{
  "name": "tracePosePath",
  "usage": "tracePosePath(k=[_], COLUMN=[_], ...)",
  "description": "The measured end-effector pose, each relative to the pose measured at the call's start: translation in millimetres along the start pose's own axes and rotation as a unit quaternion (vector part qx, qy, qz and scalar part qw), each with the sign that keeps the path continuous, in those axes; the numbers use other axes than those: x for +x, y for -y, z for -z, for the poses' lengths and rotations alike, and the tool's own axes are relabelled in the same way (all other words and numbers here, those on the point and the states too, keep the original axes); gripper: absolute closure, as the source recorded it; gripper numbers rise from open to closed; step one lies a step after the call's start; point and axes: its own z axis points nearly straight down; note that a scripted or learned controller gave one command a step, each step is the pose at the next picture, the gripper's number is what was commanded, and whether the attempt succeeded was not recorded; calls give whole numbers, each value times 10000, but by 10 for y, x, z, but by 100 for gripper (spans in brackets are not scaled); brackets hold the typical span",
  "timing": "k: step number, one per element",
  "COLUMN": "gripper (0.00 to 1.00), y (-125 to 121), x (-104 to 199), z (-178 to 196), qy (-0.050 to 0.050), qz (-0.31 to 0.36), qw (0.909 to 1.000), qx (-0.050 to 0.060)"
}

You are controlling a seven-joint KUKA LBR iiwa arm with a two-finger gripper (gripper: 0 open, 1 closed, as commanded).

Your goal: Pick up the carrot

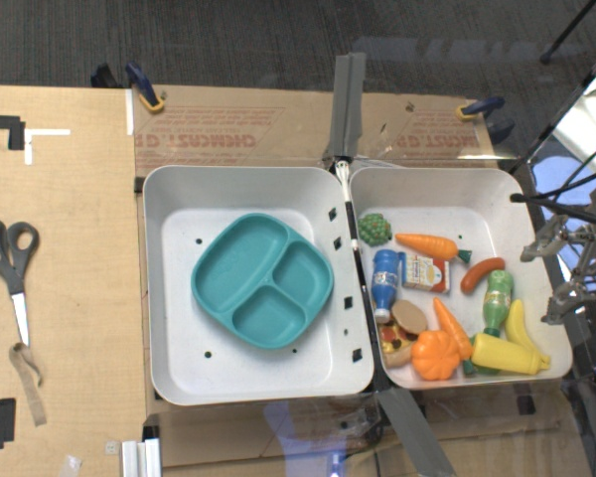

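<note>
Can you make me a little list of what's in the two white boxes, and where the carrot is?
left bin: a teal divided plate
right bin: toy food in a pile
carrot: near the top of the pile, lying sideways, green end pointing right
second carrot: lower down, tilted, next to the orange pumpkin
other food: broccoli, blue bottle, banana, sausage
bench, left side: scissors

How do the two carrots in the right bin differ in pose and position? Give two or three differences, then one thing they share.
The upper carrot lies nearly level; the lower carrot lies steeply slanted. The upper carrot rests by the juice carton, the lower carrot against the orange pumpkin. The upper carrot's green top is plain; the lower carrot's is hard to see. Both are orange and tapered.
</note>
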Motion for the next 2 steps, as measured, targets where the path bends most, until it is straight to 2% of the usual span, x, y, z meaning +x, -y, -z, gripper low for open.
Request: tracePosePath(k=[1, 2], gripper=[0, 100], y=[-623, -628], x=[-128, -147], z=[-1597, -1492], qy=[8, 29], qz=[-111, -95], qw=[9999, 10000], qx=[-5, 5])
